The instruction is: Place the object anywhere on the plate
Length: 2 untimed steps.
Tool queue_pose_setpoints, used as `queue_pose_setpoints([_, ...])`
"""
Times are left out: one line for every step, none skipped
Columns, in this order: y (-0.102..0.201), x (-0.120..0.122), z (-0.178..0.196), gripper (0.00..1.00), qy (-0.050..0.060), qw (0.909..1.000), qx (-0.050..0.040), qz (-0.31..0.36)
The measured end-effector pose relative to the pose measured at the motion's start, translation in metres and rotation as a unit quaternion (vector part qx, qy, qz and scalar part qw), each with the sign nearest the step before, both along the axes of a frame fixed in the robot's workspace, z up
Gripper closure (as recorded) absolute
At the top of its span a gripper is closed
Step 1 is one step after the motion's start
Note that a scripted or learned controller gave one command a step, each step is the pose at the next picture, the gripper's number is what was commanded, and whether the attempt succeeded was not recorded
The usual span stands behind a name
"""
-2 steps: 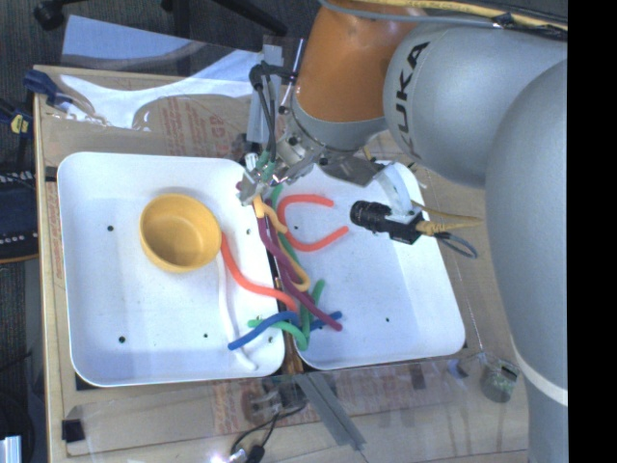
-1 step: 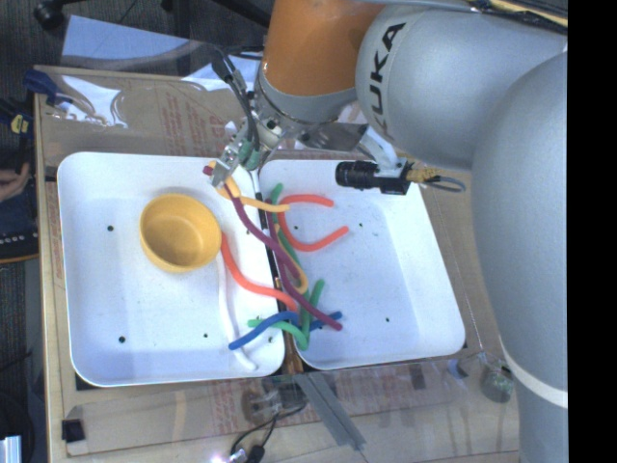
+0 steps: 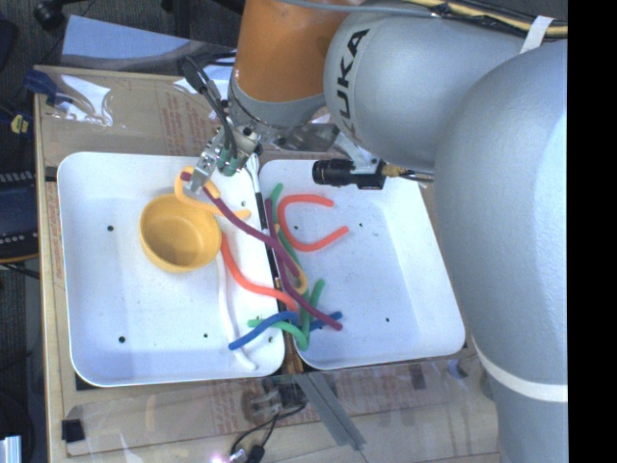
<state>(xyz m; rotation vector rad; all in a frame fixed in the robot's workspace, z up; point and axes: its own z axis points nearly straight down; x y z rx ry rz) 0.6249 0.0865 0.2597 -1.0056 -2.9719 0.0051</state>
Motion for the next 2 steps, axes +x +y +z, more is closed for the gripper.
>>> queue_pose_setpoints([-0.069,0.016,-0.055,1.0,-0.001,1.0,-0.0002,0.0])
queue_pose_setpoints([-0.053,0.016,-0.067,1.0,-0.001,0.985,0.0013,0.172])
